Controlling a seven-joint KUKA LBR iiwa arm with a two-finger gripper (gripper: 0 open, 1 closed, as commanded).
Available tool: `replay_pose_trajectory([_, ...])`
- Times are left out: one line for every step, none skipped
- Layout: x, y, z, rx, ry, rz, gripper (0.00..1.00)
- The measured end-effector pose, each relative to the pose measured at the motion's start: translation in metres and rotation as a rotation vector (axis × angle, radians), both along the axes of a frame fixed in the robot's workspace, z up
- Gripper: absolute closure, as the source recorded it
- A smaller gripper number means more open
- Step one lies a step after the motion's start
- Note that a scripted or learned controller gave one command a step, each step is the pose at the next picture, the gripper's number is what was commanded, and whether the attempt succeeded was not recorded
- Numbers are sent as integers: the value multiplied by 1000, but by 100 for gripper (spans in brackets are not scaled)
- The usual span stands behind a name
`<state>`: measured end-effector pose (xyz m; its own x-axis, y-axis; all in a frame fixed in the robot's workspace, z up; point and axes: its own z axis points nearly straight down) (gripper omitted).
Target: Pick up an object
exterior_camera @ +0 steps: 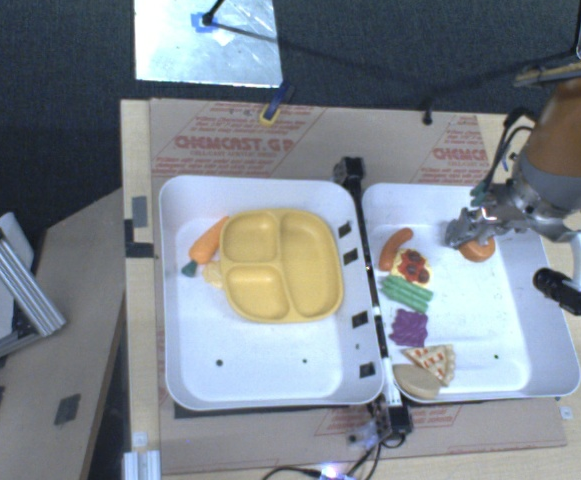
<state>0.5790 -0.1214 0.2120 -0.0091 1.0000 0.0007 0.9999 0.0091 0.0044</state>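
My gripper (469, 234) hangs over the upper right part of the right bin (540, 353). Directly beside it, at its lower right, lies a small round orange-red toy piece (479, 251), partly hidden by the gripper body. Whether the piece touches the gripper cannot be made out. Down the bin's left side runs a row of toy foods: a reddish sausage (395, 247), a red and yellow piece (412, 266), green beans (407, 293), a purple bunch (408, 327), a pizza slice (432, 357) and a tan bread piece (416, 381).
The left bin (195, 363) holds a yellow divided plate (274, 265) with a carrot (207, 241) at its left edge. A black divider (366, 288) separates the bins. A black part (560, 288) of the arm sticks out over the right bin's right rim.
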Motion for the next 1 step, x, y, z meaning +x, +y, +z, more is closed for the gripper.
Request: replay_pose_trajectory([39, 32, 1, -1, 0, -1, 100])
